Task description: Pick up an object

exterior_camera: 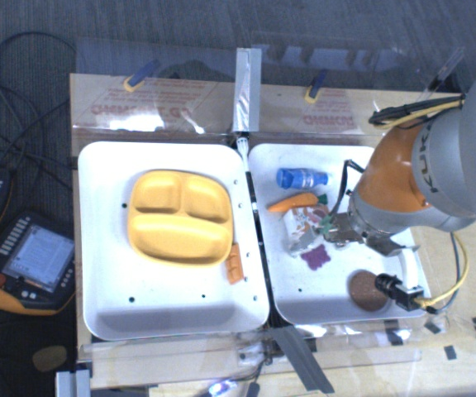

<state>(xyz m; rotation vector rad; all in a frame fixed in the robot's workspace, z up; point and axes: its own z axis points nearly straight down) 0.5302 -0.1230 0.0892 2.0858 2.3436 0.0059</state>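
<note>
My gripper (334,227) is low in the right bin (283,296), beside a crumpled white packet with red print (304,226). It hangs from the grey and orange arm coming in from the right. A purple piece (315,257) lies just below the gripper. An orange carrot (293,203) and a blue bottle (302,178) lie above the packet, toward the bin's back. A brown round disc (367,291) rests at the front right of that bin. I see nothing lifted off the bin floor.
The left bin (106,304) bears a yellow divided plate (180,216) in its middle. A small orange piece (235,265) lies by its right wall. A handheld pendant (27,259) and cables lie on the floor to the left.
</note>
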